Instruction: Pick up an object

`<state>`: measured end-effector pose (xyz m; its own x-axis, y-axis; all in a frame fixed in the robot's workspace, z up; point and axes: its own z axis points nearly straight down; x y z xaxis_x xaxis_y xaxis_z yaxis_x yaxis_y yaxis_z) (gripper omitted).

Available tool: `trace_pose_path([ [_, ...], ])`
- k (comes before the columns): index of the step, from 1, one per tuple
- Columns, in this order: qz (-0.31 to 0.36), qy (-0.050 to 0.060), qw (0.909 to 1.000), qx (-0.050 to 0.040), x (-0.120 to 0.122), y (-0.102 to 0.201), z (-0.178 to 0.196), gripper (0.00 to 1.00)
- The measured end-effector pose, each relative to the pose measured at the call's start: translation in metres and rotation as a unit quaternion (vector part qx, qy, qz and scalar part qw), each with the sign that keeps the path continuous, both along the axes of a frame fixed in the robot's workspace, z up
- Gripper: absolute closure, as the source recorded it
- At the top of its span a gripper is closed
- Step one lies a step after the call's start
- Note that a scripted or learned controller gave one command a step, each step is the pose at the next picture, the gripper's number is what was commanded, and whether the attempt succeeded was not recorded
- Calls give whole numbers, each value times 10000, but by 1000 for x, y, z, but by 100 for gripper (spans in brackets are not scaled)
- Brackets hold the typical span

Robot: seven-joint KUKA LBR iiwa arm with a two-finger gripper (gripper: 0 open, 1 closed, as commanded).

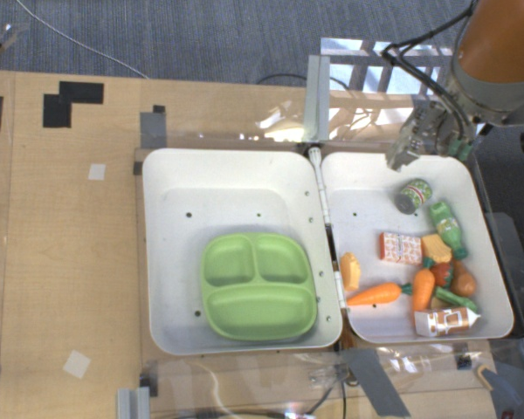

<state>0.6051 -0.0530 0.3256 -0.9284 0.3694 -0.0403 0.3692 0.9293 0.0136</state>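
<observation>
a grey arm (498,33) with an orange band reaches in from the right and hangs its tool (408,153) over the far rim of the right bin (367,195), above a bare patch of the bin floor. the tool carries nothing between its fingers; whether they are open or closed cannot be told from this angle.

the nearest item, a small can (413,195) lying on its side, sits just below the tool and apart from it. beside the can lies a green bottle (446,226), tilted toward the right wall. a red and white box (401,248) lies near the middle of the bin, with a yellow wedge (437,249) just to its right. nearer the front, one carrot (375,295) lies flat, pointing left, and a second carrot (424,288) stands at a slant, touching a cluster of red and brown toy food (458,279). a white carton (445,321) with an orange label lies along the front wall. a small yellow piece (351,271) rests against the left wall of this bin.

the left bin (183,190) holds a green divided plate (259,285), set toward its front right corner. both bins sit side by side, touching, on a pale wooden worktop (61,260) marked with black squares (70,100).
</observation>
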Motion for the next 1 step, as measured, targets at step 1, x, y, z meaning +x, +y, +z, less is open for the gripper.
trace_pose_path([
  [1, -3, 173, 9998, 1, 50, -60, -8, 100],
])
